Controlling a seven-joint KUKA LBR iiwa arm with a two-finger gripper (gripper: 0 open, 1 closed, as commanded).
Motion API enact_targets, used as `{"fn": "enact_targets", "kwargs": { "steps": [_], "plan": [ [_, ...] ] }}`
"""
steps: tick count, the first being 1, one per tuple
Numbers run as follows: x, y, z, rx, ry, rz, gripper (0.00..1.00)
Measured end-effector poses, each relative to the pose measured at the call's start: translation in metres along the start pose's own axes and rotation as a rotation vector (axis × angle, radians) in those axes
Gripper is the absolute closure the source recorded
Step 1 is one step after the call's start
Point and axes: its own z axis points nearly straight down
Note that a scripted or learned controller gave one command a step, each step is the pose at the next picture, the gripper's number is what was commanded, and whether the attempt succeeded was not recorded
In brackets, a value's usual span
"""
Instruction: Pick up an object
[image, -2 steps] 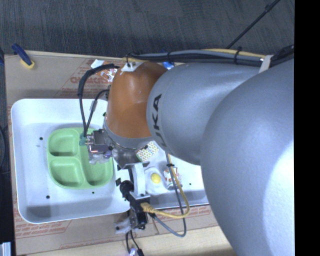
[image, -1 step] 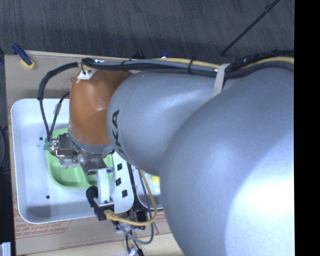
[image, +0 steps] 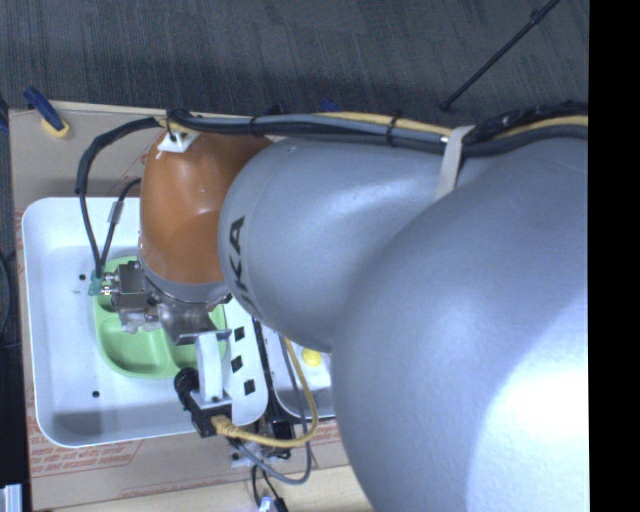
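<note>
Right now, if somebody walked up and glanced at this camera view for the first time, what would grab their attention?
The grey arm dominates, sweeping in from the right and covering most of the bench. Its orange band stands out next, hanging over the left white bin. Under the wrist, a bright green object lies in that bin, partly hidden, and a small yellow piece peeks out beside the arm's lower edge.

A robotics lab: a cabled industrial arm (image: 420, 300) over a white bin (image: 50, 300) on a bench (image: 90, 465).
</note>
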Motion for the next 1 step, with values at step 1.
{"fn": "enact_targets", "kwargs": {
  "steps": [1],
  "plan": [
    [0.0081, 0.0000, -0.0282, -0.002, 0.001, 0.009, 1.00]
  ]
}}
